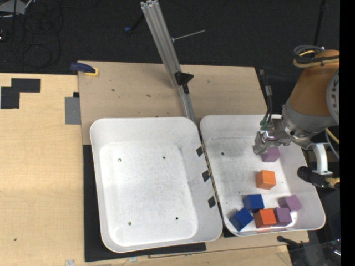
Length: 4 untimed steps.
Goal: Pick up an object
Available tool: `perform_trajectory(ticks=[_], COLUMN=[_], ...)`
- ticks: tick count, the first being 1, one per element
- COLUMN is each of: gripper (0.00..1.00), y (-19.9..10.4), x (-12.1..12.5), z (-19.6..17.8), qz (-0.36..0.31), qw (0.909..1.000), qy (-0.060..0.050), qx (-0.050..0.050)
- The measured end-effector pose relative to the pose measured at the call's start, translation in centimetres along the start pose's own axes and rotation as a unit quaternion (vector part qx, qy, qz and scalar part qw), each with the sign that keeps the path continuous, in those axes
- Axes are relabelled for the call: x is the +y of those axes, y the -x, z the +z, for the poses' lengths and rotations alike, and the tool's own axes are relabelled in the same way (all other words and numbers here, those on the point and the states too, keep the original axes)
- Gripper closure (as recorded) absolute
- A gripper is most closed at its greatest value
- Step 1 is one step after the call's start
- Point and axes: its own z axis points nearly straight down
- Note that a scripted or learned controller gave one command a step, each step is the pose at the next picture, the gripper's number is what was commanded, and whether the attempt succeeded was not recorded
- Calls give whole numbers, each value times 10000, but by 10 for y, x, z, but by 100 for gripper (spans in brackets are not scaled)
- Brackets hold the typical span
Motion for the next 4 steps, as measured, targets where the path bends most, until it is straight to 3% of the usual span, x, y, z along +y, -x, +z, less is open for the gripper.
perform_trajectory(ticks=[1,4], gripper=[100,100], y=[1,-146], x=[0,-45], z=[-39,-34], qz=[-21,-33], qw=[10000,10000], qy=[-1,-36], qx=[0,14])
